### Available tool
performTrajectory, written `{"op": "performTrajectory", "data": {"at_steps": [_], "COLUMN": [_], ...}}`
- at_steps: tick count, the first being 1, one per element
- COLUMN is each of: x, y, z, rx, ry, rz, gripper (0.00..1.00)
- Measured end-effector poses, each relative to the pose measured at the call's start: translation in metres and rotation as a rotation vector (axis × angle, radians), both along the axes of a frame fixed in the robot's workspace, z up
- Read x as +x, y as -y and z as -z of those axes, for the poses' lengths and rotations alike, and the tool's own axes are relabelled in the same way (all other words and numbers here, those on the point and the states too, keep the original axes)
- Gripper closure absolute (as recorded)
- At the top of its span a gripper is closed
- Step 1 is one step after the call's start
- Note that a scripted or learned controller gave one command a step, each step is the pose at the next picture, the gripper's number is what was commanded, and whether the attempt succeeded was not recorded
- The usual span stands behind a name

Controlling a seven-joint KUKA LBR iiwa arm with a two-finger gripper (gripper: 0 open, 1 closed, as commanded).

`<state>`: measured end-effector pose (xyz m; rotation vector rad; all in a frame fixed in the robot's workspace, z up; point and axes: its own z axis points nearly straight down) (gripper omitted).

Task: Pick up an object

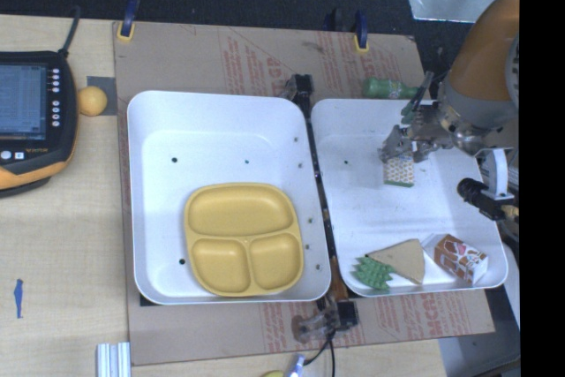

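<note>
The arm reaches in from the right over the right-hand white bin [353, 190], and its tool [402, 150] hangs above the upper middle of that bin. Directly under the tool tip sits a small pale object with a green checked pattern [399, 173], touching or nearly touching the fingers; it looks slightly off the bin floor, with a faint shadow beneath, but the slant of the view does not settle that. Whether the tool is apart, together, or clamped on this piece I cannot tell, since the finger ends merge with the dark wrist hardware. Judged as progress, the reach is made and the grasp is either in hand or just being tried; a clear lift, with the piece seen free of the bin, is what remains. Other candidates lie along the bin's near edge: a tan wedge [402, 259], a green leafy piece [372, 273] touching it, and a small red and white carton [459, 259] in the corner, all well apart from the tool. The left bin [159, 128] bears a yellow divided tray [243, 237]. On the bench [71, 260] to the far left rest a handheld controller [31, 119] and a small yellow ball [92, 100]
</note>
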<state>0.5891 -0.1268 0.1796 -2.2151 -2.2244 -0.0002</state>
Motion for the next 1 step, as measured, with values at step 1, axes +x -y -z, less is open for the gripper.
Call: {"op": "performTrajectory", "data": {"at_steps": [1], "x": [0.0535], "y": [-0.0747], "z": [-0.0124], "rx": [0.000], "ry": [-0.001], "rz": [0.000], "gripper": [1.00]}}
